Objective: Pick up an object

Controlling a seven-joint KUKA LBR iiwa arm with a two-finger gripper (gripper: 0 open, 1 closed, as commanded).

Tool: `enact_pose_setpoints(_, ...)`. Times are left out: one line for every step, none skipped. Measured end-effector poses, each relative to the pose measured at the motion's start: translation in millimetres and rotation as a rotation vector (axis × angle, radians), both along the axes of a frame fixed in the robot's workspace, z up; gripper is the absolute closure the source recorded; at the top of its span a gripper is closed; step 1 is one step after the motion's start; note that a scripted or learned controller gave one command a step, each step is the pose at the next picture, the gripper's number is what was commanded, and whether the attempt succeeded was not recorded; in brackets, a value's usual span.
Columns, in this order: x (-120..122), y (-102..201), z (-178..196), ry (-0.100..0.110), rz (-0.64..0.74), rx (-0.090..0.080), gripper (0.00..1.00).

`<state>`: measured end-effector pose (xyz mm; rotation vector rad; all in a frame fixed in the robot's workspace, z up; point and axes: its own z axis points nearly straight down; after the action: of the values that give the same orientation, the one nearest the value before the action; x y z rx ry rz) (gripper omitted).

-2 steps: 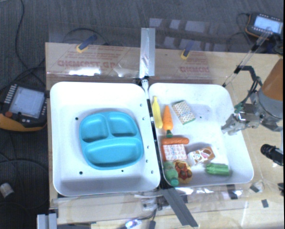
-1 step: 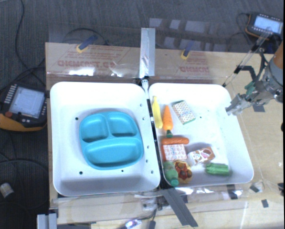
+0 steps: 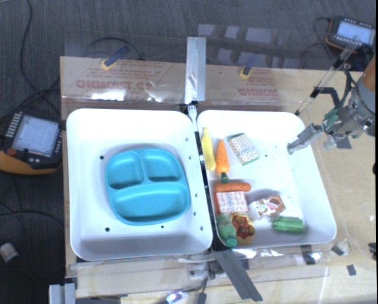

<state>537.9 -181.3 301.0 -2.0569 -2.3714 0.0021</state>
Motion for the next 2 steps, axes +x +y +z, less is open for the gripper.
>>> enact_pose_setpoints(66, 48, -60, 0.000, -0.017, -0.001, 0.00)
enact_pose_setpoints(111, 51, -168, 0.001, -0.021, -0.002, 0.00)
